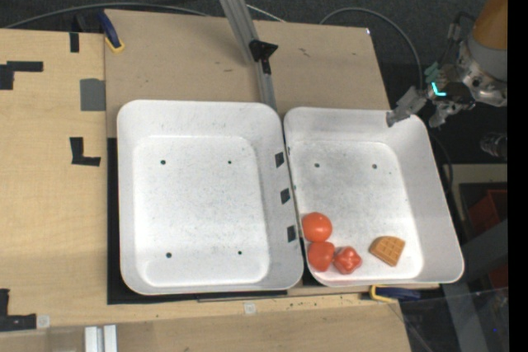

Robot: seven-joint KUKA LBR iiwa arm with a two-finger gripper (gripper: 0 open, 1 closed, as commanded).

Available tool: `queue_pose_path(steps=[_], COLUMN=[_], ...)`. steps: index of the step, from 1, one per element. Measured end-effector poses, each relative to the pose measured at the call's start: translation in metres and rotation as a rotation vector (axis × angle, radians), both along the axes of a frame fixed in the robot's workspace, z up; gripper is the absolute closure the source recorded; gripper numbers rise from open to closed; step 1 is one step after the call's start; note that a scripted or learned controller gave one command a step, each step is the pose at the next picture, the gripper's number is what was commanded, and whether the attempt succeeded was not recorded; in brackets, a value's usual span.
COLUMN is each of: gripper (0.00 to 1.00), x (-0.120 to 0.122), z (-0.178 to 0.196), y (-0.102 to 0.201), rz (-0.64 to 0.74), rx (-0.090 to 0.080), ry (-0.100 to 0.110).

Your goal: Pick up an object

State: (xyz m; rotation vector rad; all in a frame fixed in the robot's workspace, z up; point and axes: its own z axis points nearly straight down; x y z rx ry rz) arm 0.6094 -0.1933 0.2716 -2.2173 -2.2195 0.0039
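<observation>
A wooden bench [206, 53] carries two white bins, the left bin [198, 194] and the right bin [363, 144]. The arm [491, 29] reaches in at the upper right, its gripper [417, 105] poised over the right bin's far corner, fingers spread with nothing between them. Three red objects [328, 246] and a tan waffle piece [388, 250] lie along the right bin's near edge.

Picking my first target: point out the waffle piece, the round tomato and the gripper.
waffle piece [387, 250], camera view, centre of its top face.
round tomato [317, 227], camera view, middle of its top.
gripper [418, 109], camera view, between fingertips.
</observation>
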Motion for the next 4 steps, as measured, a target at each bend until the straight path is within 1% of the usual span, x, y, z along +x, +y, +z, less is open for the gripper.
queue_pose_path(steps=[1,2,3,4], gripper=[0.0,0.0,0.0,0.0], x=[0.001,0.001,-0.005,-0.007], z=[0.002,-0.062,-0.124,-0.178], y=[0.0,0.003,-0.003,-0.002], rz=[0.001,0.0,-0.001,0.0], rx=[-0.002,-0.001,-0.002,-0.001], ry=[-0.004,0.003,0.003,0.002])
